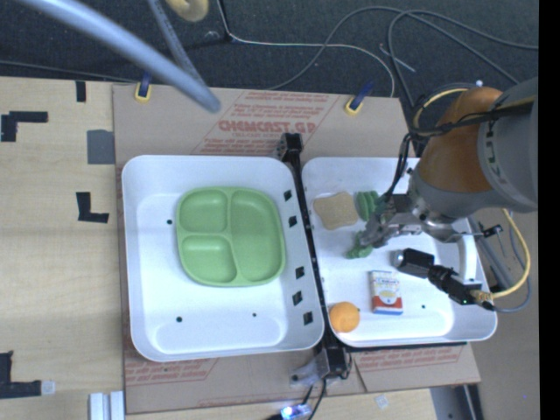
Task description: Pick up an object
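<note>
Cardboard (262,116) underlies two white bins. Mid right bin (437,326), the gripper (374,233) is down on a green object (364,208); whether it grips, I cannot tell. Sponge (334,209) touches it; box (385,291) and orange (344,317) lie nearer the front rim. Left bin (149,234) holds a green tray (231,236).
</note>
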Robot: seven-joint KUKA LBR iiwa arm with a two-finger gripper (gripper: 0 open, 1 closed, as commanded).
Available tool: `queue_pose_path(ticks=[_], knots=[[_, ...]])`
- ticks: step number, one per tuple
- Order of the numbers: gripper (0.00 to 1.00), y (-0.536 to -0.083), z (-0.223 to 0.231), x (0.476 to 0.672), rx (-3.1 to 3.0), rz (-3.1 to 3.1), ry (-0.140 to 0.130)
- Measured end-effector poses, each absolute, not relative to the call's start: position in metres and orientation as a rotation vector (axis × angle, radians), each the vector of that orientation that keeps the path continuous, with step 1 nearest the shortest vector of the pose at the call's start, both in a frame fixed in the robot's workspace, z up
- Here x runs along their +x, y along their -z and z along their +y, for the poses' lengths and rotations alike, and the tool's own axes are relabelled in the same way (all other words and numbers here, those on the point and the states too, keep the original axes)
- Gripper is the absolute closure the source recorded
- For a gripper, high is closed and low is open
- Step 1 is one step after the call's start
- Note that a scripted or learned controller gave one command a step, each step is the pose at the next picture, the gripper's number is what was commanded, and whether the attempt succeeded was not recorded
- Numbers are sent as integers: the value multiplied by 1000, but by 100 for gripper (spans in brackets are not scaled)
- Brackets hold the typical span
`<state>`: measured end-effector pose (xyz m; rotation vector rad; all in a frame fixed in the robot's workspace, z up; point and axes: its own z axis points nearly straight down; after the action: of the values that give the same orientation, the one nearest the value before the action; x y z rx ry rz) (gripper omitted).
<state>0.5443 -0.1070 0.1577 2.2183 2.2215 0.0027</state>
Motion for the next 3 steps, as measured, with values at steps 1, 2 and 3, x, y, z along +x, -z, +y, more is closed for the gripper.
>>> queue_pose_path(ticks=[1, 2, 3], knots=[[100, -219, -107, 551, 2217, 2221, -4], [100, -264, -107, 552, 2218, 2222, -1], [100, -250, -46, 564, 2216, 2230, 2]])
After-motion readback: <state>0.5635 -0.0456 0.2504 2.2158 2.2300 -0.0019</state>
